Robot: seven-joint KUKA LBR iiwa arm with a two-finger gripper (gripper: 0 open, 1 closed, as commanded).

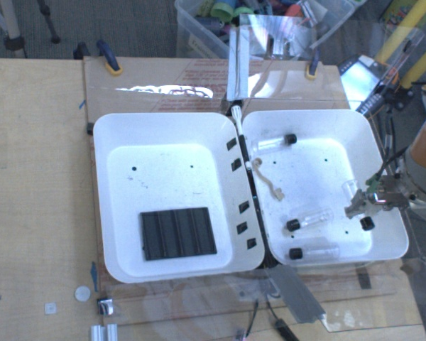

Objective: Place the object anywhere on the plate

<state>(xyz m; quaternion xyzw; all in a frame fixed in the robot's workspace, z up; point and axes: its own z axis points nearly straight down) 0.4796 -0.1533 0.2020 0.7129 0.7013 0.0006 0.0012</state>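
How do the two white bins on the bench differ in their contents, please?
The left bin holds one dark ribbed plate; the right bin holds several clear, black-capped vials scattered about. The gripper sits over the right bin, not the left bin. Both are shallow and white.

Arm (420, 155) cut off by right frame edge. Tool (362, 203) too small and blurred to resolve. Clear tubes (314, 219) in right bin (390, 240) barely distinguishable against white.

One fixed camera looks down slantwise over both bins (103, 190).
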